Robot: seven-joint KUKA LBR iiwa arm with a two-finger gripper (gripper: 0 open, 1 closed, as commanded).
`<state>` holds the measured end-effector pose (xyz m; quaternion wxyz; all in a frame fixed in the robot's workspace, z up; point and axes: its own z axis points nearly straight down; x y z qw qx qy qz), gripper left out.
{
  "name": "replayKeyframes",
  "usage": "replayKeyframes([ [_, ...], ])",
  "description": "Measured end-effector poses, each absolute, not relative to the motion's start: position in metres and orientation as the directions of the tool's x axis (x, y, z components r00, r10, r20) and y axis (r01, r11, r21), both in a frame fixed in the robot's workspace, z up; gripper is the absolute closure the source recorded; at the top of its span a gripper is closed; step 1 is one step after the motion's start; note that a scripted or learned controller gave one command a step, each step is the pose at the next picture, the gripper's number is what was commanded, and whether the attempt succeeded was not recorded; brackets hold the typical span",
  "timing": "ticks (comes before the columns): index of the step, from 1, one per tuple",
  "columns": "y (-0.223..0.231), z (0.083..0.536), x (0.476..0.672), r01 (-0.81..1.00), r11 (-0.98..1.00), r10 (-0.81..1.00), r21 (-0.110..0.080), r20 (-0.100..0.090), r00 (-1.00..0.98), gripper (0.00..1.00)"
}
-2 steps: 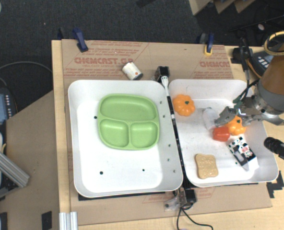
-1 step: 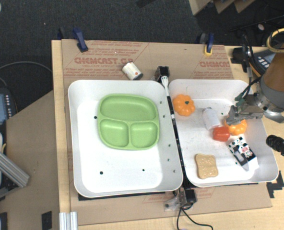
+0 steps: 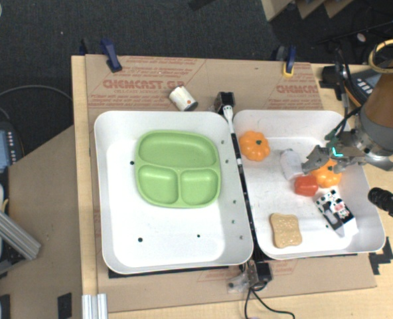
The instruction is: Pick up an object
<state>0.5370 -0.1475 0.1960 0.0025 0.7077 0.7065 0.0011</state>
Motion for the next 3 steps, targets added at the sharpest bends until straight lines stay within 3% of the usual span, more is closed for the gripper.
replayKeyframes([
  [1,-0.152,0.109,0.495,1.0,0.003,1.0,0.027,-0.011,-0.003,0.0],
  [2,-0.158,0.086,0.565,1.0,0.004,1.0,0.01,-0.003,-0.004,0.0],
  [3,-0.159,0.095,0.56,1.0,0.001,1.0,0.003,-0.001,-0.001,1.0],
])
